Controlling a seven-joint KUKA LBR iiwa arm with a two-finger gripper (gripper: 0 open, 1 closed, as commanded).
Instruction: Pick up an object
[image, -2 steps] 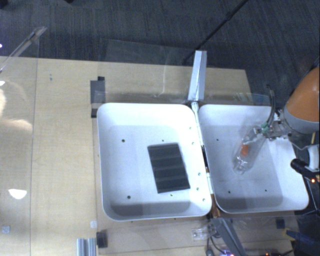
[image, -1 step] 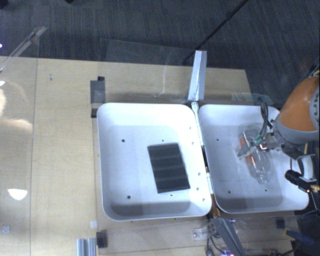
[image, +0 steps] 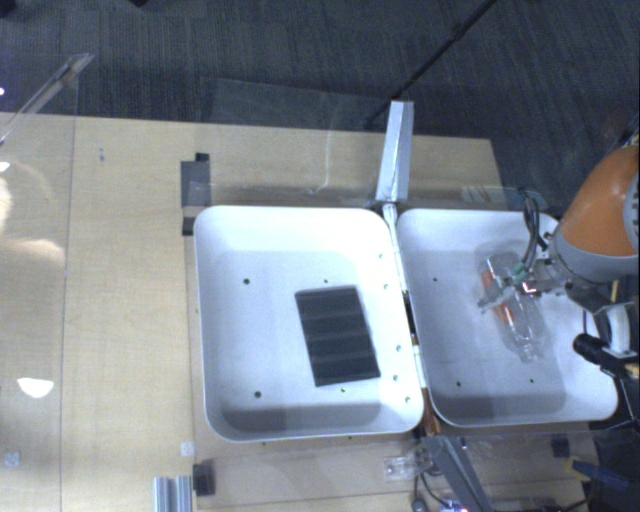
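Black and ribbed, a flat rectangular pad (image: 337, 335) lay slightly tilted on the floor of the left bin (image: 225, 240), carrying no label or writing that could be read. It sat well apart from the gripper (image: 512, 290), which hung over the right bin (image: 450, 380) on the far side of the divider between the two bins. Clear, glassy shapes blurred around the gripper, and whether it was spread or closed could not be told. The grey arm (image: 600, 225) with its orange band reached in from the right.
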